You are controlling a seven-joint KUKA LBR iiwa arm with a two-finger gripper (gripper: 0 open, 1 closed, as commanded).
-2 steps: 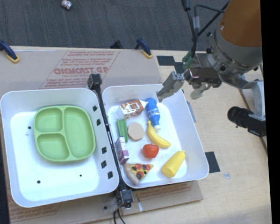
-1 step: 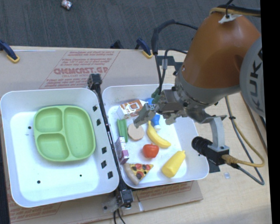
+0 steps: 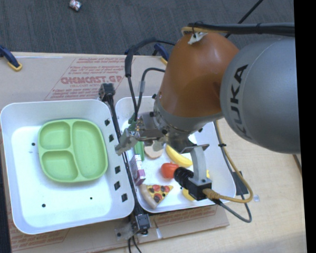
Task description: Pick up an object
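Camera view: arm low over the right bin, no pick confirmed

Camera view shows the gripper [image 3: 148, 137] over the right bin [image 3: 223, 162]; whether it grips anything I cannot tell. Candidates lie at 6 o'clock of it: banana [image 3: 178, 156], red piece [image 3: 169, 171], pizza slice [image 3: 157, 192]. Best to descend squarely on 1 isolated item. Readable: "KUKA" on the arm [image 3: 257, 97], "CHEMCAST" on the board [image 3: 87, 79].

Right bin [image 3: 231, 184] and its toys largely behind the arm [image 3: 208, 78]

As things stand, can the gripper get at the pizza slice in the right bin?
Probably yes: the pizza slice lies uncovered at the right bin's near edge, with the arm right above that bin.
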